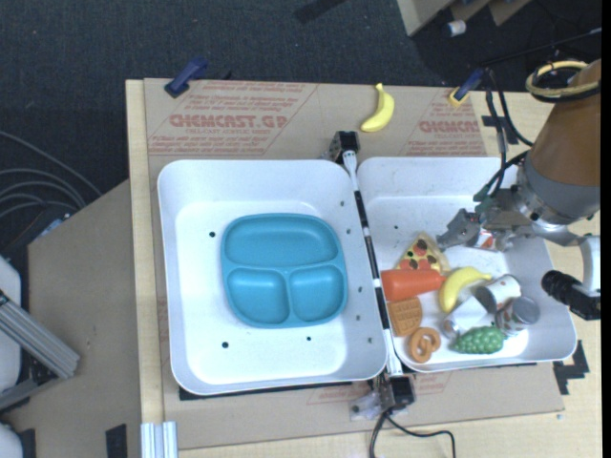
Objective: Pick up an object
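The gripper (pixel 474 225) hovers with fingers spread, holding nothing, over the right bin (pixel 401 184). A toy banana (pixel 460 285) lies at its six o'clock.

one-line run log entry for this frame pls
phase: reaching | gripper: over right bin, above toy pile | holding: nothing seen | nearest: pizza slice, banana | blue tray: left bin

A yellow banana (pixel 461 286) lies curved among toy foods in the right bin (pixel 420 184), beside an orange carrot (pixel 412 281).
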Tool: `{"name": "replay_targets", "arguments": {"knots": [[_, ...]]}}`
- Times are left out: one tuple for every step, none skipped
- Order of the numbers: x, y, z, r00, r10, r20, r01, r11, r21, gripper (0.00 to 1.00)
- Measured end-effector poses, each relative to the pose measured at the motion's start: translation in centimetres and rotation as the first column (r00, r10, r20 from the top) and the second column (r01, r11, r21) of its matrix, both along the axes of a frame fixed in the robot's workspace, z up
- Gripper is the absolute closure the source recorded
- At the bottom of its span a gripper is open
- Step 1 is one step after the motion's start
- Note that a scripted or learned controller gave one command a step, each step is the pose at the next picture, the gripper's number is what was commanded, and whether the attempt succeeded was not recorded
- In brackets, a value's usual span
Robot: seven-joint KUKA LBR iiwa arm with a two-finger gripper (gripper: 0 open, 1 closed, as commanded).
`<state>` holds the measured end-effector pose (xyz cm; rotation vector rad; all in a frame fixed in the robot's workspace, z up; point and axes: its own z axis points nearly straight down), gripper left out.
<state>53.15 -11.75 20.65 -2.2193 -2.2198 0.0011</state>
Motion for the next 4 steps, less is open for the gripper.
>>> {"name": "replay_targets", "arguments": {"knots": [[4.9,1.2,-11.9,1.0,0.0,0.0,0.0,1.0,0.0,0.0],[5.3,1.1,-10.5,1.0,-0.001,0.011,0.001,1.0,-0.002,1.0],[5.2,1.1,-10.5,1.0,-0.001,0.01,0.001,1.0,-0.002,0.0],[11.2,0.3,-12.2,1.0,0.001,0.003,-0.001,1.0,-0.002,0.0]]}}
